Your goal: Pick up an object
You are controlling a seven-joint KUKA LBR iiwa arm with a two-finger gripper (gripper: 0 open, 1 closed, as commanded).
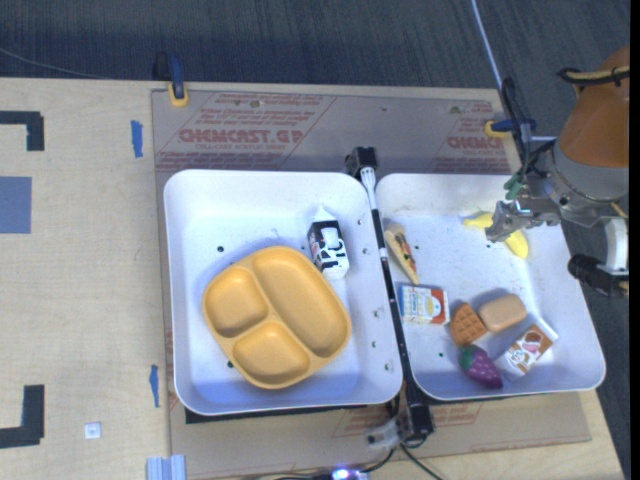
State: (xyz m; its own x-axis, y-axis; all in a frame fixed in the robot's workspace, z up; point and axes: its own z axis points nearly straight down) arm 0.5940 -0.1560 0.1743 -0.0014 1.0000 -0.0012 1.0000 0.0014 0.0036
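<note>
We see the arm (pixel 598 128) reaching in over the right bin (pixel 560 378), with its gripper (pixel 507 218) low over the bin's far right part. A yellow banana-like toy (pixel 482 221) lies right at the fingertips: one yellow end sticks out to the left of the gripper and another bit (pixel 517 244) shows just below it, so the toy appears to sit between or under the fingers. We cannot tell whether the fingers are spread or pinching it.

Nearer the front of the same bin we find a small carton (pixel 422 304), a waffle-like piece (pixel 466 323), a bread roll (pixel 501 311), purple grapes (pixel 483 367) and a second little carton (pixel 528 349), clustered close together and well apart from the gripper. A hot-dog toy (pixel 401 252) lies by the bin's left wall.

In the left bin (pixel 190 268) rest a yellow divided plate (pixel 275 315) and, just beyond it, a black-and-white carton (pixel 328 248).
</note>
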